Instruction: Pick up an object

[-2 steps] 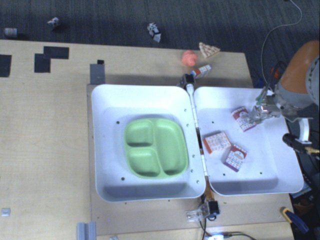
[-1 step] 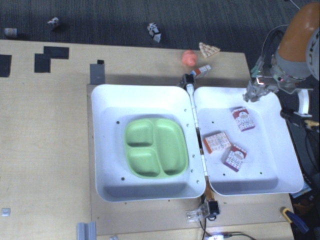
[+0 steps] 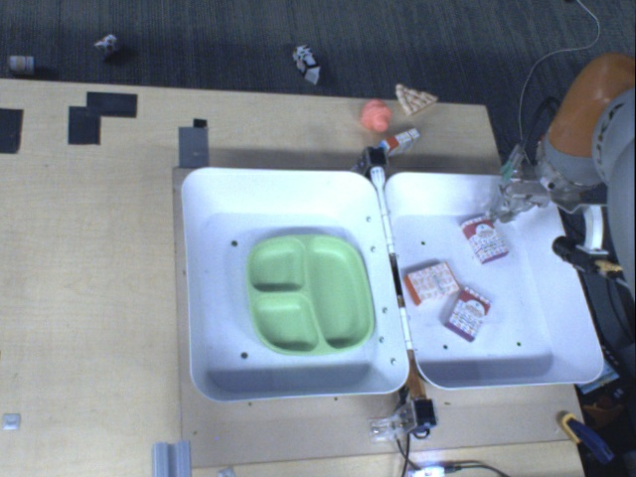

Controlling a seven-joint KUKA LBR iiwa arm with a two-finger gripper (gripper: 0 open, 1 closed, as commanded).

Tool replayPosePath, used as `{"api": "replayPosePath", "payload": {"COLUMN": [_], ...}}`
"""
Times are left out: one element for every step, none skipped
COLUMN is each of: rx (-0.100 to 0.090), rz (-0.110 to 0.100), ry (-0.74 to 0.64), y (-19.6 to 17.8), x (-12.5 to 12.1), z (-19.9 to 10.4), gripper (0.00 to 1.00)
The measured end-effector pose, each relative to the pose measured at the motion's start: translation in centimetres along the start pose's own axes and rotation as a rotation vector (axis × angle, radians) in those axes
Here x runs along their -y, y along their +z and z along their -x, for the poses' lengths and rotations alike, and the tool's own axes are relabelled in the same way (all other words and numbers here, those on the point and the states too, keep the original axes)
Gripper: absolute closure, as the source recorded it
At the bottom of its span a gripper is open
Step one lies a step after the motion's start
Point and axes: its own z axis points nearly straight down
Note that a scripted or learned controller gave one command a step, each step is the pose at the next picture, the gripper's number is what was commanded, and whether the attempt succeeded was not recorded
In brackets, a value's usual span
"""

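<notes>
Down by the tabletop's (image 3: 89,296) near edge, three red-and-white packets (image 3: 465,313) lie in the right bin (image 3: 556,366); claw (image 3: 509,205) hovers above the farthest packet (image 3: 484,239), lining up — grip state unclear.

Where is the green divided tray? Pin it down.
In the camera view the green divided tray lies flat in the middle of the left white bin, across the divider from the three red-and-white packets in the right bin.

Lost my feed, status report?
Gripper over right bin, far corner. Three red packets loose on bin floor. Nothing blocking them.
</notes>
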Motion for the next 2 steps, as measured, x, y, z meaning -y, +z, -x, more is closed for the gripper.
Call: {"api": "replayPosePath", "payload": {"rx": [-0.003,-0.002], "rz": [-0.003,-0.007], "ry": [0.001,0.002], "y": [-9.2,-3.1], "x": [10.5,7.3], "z": [-5.9,-0.2], "gripper": [1.0,1.0]}}
